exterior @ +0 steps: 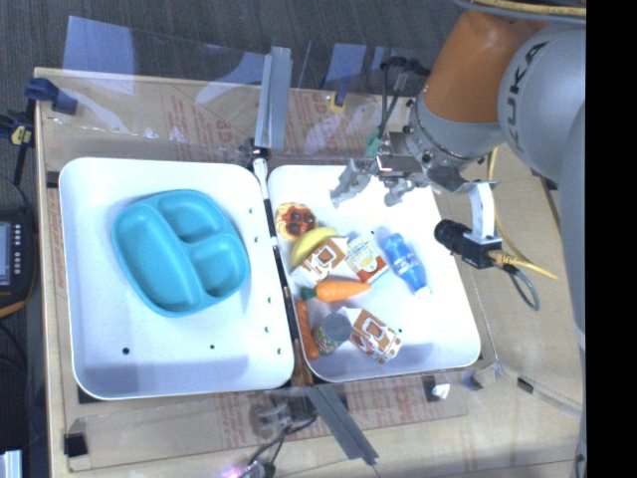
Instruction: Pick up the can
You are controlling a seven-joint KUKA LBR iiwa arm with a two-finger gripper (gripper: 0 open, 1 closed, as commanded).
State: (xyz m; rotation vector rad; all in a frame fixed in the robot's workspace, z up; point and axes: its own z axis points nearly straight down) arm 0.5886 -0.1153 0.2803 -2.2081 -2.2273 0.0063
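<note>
My hand [370, 185] hangs with fingers spread wide and nothing between them over the right white bin's [453, 307] far end; the small grey-topped metal can [333, 329] stands upright at the near edge, beside the orange carrot [338, 291].

Grey arm [562, 88] (orange-banded), lettered KUKA, metal tool [370, 189].

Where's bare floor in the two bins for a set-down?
Left bin: bare strip all round the blue tray, widest along the near edge. Right bin: bare at the far end under the gripper and right of the blue bottle. Crowded: its left half, banana down to can.
</note>
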